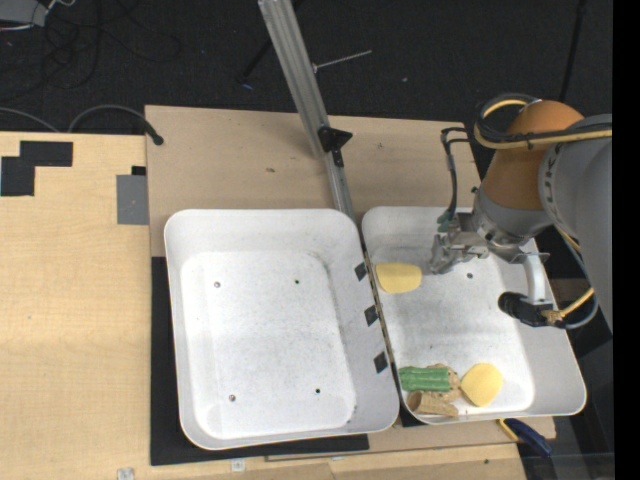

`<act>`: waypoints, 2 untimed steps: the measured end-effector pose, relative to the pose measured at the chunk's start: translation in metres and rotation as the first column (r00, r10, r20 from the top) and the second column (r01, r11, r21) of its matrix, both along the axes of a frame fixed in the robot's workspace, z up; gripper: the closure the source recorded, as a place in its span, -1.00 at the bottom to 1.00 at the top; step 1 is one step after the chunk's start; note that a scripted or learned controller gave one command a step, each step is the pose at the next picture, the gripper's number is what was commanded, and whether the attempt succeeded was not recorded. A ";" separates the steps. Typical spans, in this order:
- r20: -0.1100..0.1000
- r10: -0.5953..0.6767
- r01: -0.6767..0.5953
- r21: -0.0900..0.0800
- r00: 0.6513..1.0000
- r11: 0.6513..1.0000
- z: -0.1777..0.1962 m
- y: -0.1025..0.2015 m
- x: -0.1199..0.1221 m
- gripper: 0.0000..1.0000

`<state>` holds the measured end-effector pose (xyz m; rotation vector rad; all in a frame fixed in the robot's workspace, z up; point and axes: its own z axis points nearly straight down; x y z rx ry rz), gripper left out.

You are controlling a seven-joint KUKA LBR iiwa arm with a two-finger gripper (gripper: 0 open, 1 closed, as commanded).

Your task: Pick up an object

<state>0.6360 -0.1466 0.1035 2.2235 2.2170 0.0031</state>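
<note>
Tool [447,253], its state impossible to tell, hovered near the right bin's [560,388] far edge, just beside a yellow sponge [398,277]; nothing lifted yet.

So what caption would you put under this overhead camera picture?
Grey arm's gripper hovers in the right bin beside a pale yellow block; green, tan and yellow items cluster at its near edge.

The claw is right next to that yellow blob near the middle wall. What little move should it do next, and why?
Probably slide a little toward the left bin and lower. The claw hangs in the right bin, just beside the pale yellow piece lying by the dividing wall, with nothing seen between its tips. That piece is the nearest; the green piece and round yellow one sit far off at the front edge.
</note>
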 end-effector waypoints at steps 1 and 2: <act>-0.001 0.000 0.000 0.000 1.000 1.000 0.042 -0.001 -0.001 1.00; 0.002 0.004 -0.004 -0.001 1.000 1.000 0.098 0.002 0.009 1.00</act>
